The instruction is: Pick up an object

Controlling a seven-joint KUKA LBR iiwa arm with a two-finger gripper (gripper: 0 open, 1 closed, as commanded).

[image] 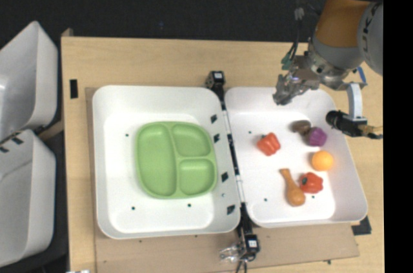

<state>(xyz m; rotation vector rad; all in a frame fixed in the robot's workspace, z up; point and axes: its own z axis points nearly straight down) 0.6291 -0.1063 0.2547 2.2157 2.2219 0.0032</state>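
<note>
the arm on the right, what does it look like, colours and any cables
The arm is grey metal with a broad orange band above the wrist. A yellow-and-black cable loops over its top, and thin dark wires run down its left side to the hand, which is small, grey and metallic.

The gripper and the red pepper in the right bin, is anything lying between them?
No. In the camera view the gripper hangs over the right bin's back edge, and only bare white bin floor runs from it down to the red pepper.
</note>
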